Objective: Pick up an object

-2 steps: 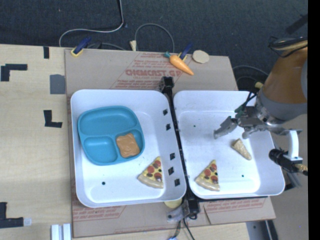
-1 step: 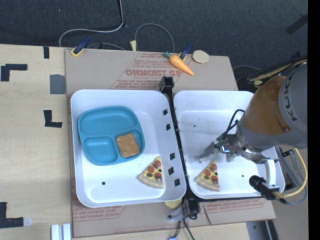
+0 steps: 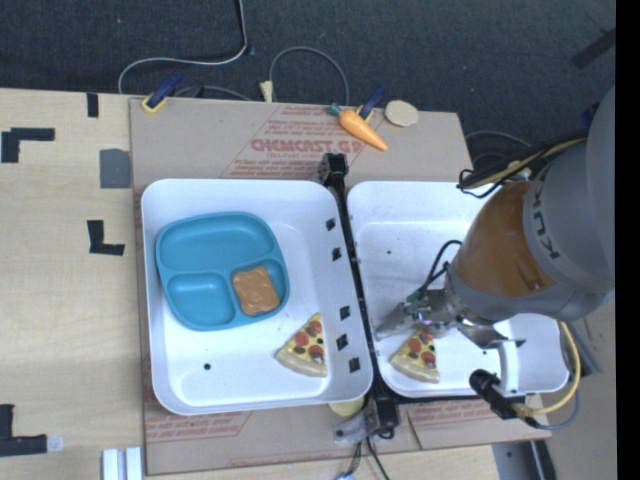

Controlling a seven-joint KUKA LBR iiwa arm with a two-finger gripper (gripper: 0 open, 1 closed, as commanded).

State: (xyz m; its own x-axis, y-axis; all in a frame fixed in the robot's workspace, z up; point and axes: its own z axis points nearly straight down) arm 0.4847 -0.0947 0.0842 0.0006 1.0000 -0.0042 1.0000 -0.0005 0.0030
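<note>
Dark carpet (image 3: 420, 28) at top, with thin cables looping across. Pale wooden bench (image 3: 60, 268) below, marked with black angle shapes; brown cardboard sheet (image 3: 290, 143) with red print laid on top. Two shallow white bins side by side: left bin (image 3: 200, 388), right bin (image 3: 400, 208), glossy plastic with rounded corners, joined by a black clip strip. Grey arm (image 3: 590, 238) with orange band reaching in from right over right bin. Sky-blue divided plate (image 3: 210, 258) in left bin, smooth, with brown toast slice (image 3: 257, 290) in one compartment. Pizza slice (image 3: 304, 348) beside plate, near bin's lower edge. Gripper (image 3: 420, 313) low in right bin, fingers' state cannot be told. Second pizza slice (image 3: 418, 356) just below gripper. Orange toy carrot (image 3: 362, 129) and tan round disc (image 3: 402, 114) on cardboard.
</note>
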